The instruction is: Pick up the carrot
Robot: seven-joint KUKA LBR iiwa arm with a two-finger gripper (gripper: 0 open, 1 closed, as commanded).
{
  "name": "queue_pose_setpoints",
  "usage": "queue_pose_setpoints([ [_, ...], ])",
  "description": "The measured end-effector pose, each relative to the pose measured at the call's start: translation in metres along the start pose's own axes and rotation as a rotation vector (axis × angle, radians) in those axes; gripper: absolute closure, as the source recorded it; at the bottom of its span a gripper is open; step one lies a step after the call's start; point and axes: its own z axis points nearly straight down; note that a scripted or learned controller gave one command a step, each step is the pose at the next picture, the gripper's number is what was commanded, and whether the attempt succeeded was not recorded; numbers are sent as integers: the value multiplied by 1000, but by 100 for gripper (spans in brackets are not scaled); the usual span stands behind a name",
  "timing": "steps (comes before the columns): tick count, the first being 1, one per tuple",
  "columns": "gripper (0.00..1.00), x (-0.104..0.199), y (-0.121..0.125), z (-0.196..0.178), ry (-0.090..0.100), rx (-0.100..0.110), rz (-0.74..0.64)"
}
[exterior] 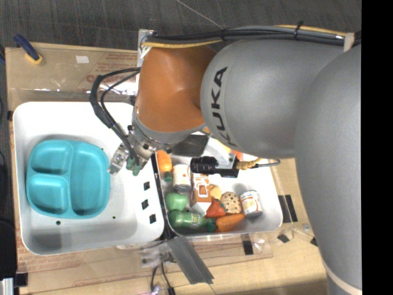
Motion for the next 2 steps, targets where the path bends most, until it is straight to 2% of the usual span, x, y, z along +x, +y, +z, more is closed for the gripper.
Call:
queue_pose_setpoints([
  [1,100,16,99,33,3,1,-111],
  [2,100,15,-3,-72,-7,-5,-463],
])
